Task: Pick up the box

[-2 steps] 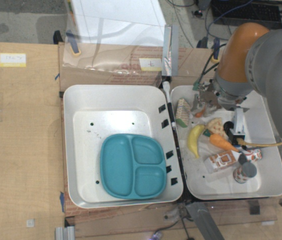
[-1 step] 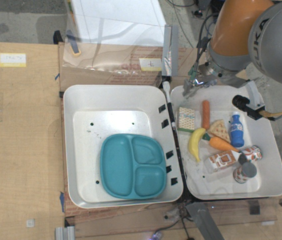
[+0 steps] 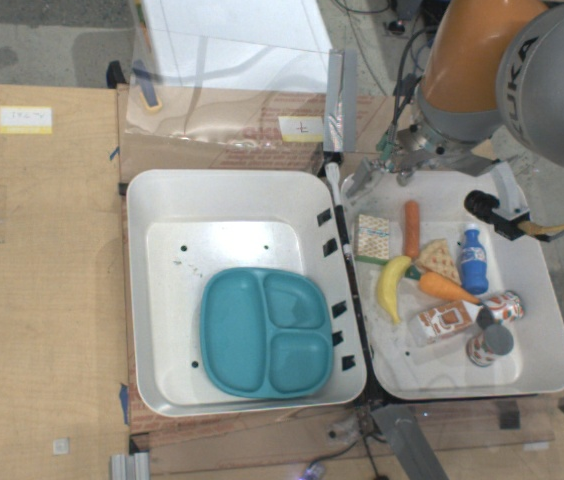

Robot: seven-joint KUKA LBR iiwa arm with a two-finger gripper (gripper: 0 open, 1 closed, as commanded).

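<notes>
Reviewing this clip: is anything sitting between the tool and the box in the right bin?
Nothing lies on top of the box. The tool hangs over the right bin's far-left corner. Between them lie the banana and carrot; the carrot crowds the box's far side and a can lies against its right end.

The arm (image 3: pixel 522 58) is cut off by the top and right edges; its end effector (image 3: pixel 402 158) looks blurred

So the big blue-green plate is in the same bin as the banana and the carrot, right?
Not quite. The camera view shows the blue-green plate alone in the left bin. The banana and the carrot lie in the right bin, with the other food.
</notes>
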